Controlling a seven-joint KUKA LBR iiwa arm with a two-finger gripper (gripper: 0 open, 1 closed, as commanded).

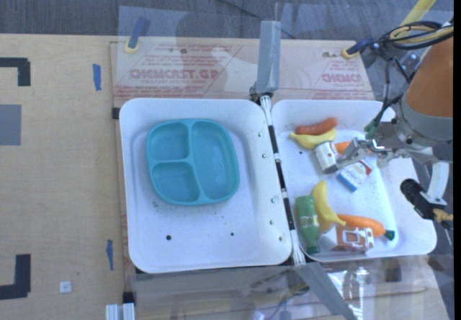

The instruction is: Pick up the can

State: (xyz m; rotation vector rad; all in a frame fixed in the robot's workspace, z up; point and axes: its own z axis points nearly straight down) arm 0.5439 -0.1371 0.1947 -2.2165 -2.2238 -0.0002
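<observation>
1. Rightward, in the right shallow white bin (421, 236): small silver metal can (325, 156), lying on its side in the upper half, just below a yellow banana (311, 140) and a red-orange sausage-shaped toy (317, 126).
2. End effector (358, 150) of the grey, orange-banded arm (431, 95) just right of the can, low over the bin; cannot tell whether clenched or released, nor whether touching the can.
3. Blue-and-white small box (353, 177) just below the end effector.
4. Lower half: second yellow banana (325, 205), green bottle (308, 222), orange carrot (364, 224), small orange-and-white toy (353, 238).
5. Left white bin (137, 239): teal three-compartment plastic plate (192, 161).
</observation>
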